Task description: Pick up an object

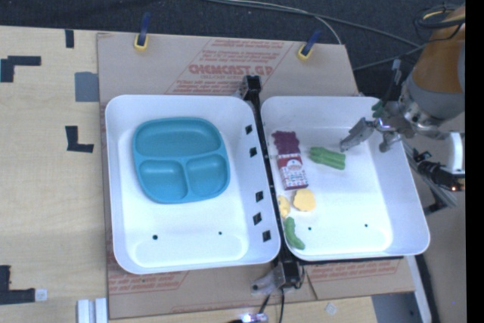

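My gripper [372,140] hangs over the right part of the right bin [378,234], open, with nothing between its fingers. A green pod-shaped toy [327,157] lies just left of the near fingertip [352,141], apart from it. Further left in that bin are a dark purple item [285,140], a red and white packet [293,171], a yellow round piece [304,200], a small pale yellow piece [283,206] and a second green toy [293,234] near the front left corner.
The left bin [181,242] holds a blue divided plate [181,159]. Black clips [259,197] run along the wall between the bins. The arm's orange band [440,68] stands at the right edge. Cables cross the dark floor behind.
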{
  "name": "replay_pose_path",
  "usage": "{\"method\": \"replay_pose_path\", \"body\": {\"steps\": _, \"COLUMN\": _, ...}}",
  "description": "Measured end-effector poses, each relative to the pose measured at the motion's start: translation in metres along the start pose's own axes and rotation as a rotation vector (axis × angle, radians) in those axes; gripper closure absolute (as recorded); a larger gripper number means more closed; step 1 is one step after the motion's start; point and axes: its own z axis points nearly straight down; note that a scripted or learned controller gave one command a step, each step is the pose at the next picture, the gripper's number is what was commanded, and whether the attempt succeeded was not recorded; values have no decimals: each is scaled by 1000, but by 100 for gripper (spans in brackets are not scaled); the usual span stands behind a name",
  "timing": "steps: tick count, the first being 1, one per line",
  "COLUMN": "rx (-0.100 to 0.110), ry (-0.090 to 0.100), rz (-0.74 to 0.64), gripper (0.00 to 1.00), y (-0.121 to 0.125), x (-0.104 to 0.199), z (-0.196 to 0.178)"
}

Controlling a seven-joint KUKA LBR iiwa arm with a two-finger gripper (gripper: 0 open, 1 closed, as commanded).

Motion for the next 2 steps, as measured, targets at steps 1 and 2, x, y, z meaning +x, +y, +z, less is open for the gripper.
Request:
{"method": "replay_pose_path", "body": {"steps": 1, "rx": -14, "ry": -3, "rz": -4, "gripper": 0, "y": 3, "x": 1, "z": -9}}
{"method": "replay_pose_path", "body": {"steps": 2, "rx": -12, "ry": -2, "rz": -5, "gripper": 0, "y": 13, "x": 4, "z": 43}}
